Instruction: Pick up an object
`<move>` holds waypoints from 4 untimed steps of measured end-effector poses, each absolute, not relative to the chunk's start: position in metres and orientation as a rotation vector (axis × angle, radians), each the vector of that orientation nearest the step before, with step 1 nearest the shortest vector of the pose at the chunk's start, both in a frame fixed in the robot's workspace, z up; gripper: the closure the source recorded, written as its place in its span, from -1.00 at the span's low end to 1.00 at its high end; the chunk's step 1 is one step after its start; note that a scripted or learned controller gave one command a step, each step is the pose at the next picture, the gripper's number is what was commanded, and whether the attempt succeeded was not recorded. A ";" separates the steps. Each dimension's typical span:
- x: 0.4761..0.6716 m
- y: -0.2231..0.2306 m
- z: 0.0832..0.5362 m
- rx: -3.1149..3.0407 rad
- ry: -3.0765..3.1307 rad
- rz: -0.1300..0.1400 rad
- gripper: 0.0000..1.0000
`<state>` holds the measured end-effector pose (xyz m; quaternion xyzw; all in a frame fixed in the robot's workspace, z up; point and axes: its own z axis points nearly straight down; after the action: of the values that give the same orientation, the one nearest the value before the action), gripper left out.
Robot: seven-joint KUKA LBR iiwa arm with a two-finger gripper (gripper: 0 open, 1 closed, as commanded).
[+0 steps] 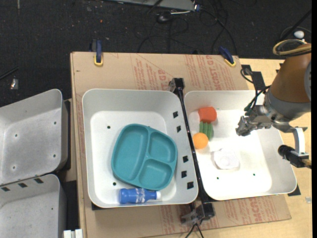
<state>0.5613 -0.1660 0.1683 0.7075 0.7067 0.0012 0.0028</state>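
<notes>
Two bins sit on the bench (148,68). My tool (243,128) hovers over the right bin (257,182), grip state indeterminate; orange ball (200,141) lies near its left wall.

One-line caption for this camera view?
Claw over right bin beside orange block; teal tray in left bin.

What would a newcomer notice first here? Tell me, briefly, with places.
The big teal divided tray dominates the left bin, with a blue bottle lying along that bin's near wall. In the right bin, an orange block, a green item and an orange ball cluster by the divider, while the gripper hovers to their right.
</notes>
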 end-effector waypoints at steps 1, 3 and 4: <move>0.568 -0.168 0.231 2.213 2.219 0.006 1.00; 0.575 -0.125 0.266 2.215 2.228 0.000 1.00; 0.586 -0.083 0.264 2.214 2.228 0.001 1.00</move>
<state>0.5858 -0.0829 0.2636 0.7048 0.7094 0.0004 0.0003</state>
